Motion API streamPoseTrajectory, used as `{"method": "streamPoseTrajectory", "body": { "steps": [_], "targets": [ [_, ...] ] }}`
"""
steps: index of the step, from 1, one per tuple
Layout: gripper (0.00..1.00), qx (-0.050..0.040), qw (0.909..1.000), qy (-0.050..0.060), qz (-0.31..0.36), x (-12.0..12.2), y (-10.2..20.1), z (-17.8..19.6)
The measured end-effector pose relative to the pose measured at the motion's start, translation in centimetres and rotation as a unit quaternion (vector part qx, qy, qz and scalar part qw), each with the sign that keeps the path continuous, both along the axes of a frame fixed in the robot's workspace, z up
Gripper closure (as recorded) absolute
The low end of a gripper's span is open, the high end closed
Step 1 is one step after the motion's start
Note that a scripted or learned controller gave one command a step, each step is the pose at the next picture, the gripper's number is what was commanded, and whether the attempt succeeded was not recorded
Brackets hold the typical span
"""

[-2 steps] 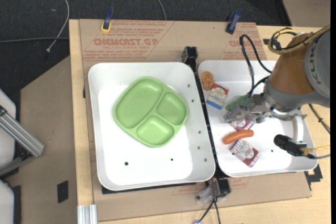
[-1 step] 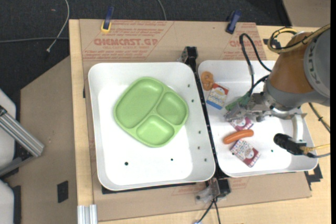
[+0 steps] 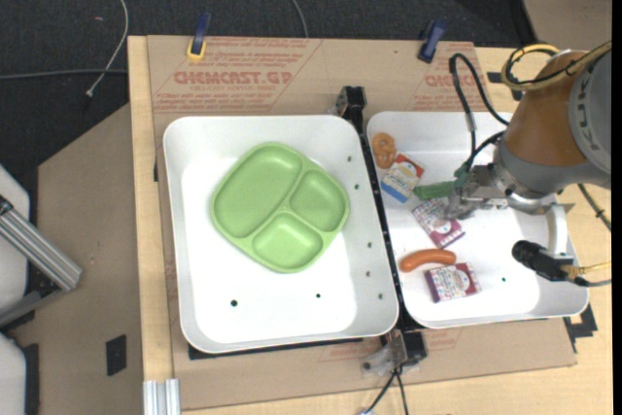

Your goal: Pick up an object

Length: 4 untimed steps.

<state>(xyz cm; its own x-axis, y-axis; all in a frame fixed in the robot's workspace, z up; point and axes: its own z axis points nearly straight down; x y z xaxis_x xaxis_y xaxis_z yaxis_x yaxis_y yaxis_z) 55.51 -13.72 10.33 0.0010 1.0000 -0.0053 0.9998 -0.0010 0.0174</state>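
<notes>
Claw (image 3: 465, 191) sits low in the right-hand bin (image 3: 505, 292), reached in from the tabletop's right edge by the grey arm (image 3: 559, 136) with its orange band. Its tip is down among the small things lying toward that bin's left wall. Whether it is spread or closed I cannot tell: the wrist body and cables cover the tip, and nothing can be seen clamped in it.

No object has left the bin floor as far as can be seen, so I judge the pick not yet done; at most the approach and descent are complete. Candidates lie close by. A green item (image 3: 434, 190) lies just beside the claw's tip, possibly touching it, and seems the likeliest target. A small purple-and-white packet (image 3: 440, 223) lies just below it. A white packet with red and blue print (image 3: 399, 177) lies near the left wall, with an orange round piece (image 3: 385, 148) toward the far-left corner. An orange sausage-shaped toy (image 3: 428, 259) and a second purple packet (image 3: 451, 282) lie nearer the front edge.

The left-hand bin (image 3: 194, 238) carries a green divided plate (image 3: 280, 206), well apart from the arm.

What remains, by my reading: a secure grip on one item and a lift clear of the bin.
</notes>
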Motion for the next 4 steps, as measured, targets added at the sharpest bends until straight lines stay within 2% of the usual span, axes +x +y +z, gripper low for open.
{"method": "streamPoseTrajectory", "body": {
  "steps": [1, 2, 3, 4],
  "targets": [
    [1.0, 0.0021, 1.0, 0.006, 0.001, 0.8, 0.2, 4.6],
    [1.0, 0.0021, 1.0, 0.006, 0.001, 0.7, 0.0, 9.0],
    [1.0, 0.0024, 1.0, 0.007, 0.001, 0.8, 0.0, 11.0],
    [1.0, 0.0042, 0.9999, 0.009, 0.004, 1.2, 6.3, 11.3]
  ]
}}
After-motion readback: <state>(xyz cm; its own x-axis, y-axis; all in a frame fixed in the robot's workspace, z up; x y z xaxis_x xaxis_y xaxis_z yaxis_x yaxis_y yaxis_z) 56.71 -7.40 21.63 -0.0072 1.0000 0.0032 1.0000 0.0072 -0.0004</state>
